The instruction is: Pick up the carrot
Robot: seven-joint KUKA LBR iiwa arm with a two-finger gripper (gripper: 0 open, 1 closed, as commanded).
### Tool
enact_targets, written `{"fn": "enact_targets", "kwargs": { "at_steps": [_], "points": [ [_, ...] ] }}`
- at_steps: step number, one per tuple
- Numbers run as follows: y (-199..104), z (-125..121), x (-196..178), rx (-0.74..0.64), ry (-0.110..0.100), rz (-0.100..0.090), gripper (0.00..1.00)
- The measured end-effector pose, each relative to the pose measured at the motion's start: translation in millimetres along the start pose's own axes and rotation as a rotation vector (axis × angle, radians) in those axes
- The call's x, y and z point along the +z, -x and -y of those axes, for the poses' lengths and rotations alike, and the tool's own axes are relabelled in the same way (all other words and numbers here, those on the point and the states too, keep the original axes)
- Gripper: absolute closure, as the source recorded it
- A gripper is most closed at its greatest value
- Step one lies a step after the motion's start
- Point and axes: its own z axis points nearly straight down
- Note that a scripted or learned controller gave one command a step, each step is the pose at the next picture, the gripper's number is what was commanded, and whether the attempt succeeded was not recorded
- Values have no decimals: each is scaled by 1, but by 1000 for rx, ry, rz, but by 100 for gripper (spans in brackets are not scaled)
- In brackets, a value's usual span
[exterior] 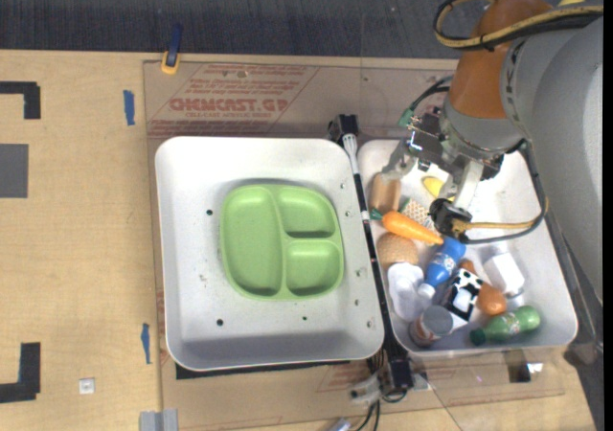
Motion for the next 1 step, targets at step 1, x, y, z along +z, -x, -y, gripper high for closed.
{"fn": "enact_targets", "kwargs": {
  "at_steps": [1],
  "points": [
    [22, 47, 2, -50, -7, 4, 0]
  ]
}}
